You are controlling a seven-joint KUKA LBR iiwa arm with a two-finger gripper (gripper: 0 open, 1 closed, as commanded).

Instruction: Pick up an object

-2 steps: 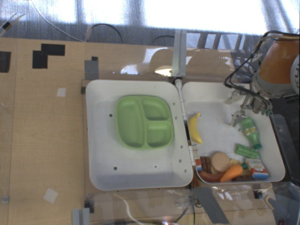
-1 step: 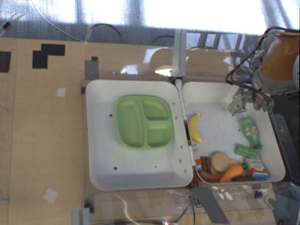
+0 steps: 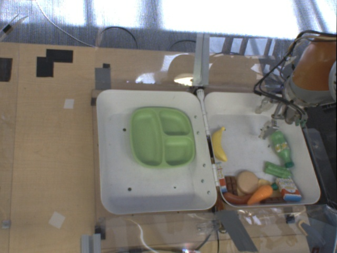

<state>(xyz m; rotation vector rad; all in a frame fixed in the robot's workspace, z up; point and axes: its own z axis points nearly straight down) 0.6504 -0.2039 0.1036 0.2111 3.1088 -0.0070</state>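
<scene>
green plate [image 3: 161, 137] in left bin [image 3: 110, 194] | jaws over green bottle [image 3: 281, 148], right bin [image 3: 239, 115]

No legible text, numerals, brand names or signs are present. The small carton [image 3: 288, 189] in the right bin [image 3: 247, 128] carries red and white printing, too small to read; the green bottle [image 3: 280, 148] carries a pale label band, unreadable; the dark wrapped bar [image 3: 230, 184] beside the carton shows no decipherable lettering; black block shapes [image 3: 54, 60] on the tabletop [image 3: 47, 152] form a pattern, not characters.
</scene>
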